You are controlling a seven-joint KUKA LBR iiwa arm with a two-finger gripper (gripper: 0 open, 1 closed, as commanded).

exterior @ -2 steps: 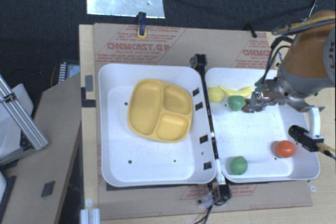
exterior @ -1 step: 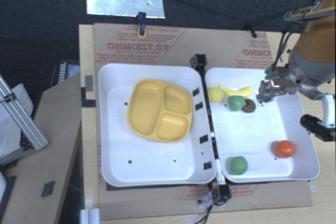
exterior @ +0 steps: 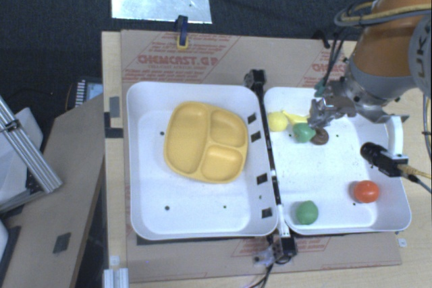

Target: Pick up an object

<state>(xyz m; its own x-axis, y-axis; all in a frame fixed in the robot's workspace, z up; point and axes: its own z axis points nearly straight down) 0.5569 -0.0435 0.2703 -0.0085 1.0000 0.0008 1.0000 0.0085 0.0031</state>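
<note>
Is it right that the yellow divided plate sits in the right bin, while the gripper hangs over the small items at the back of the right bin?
Not quite. The camera view shows the yellow divided plate in the left bin, not the right one. The rest holds: the gripper hangs over the small items at the back of the right bin.

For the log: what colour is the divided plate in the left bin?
Yellow; the divided plate shows in the camera view.
</note>
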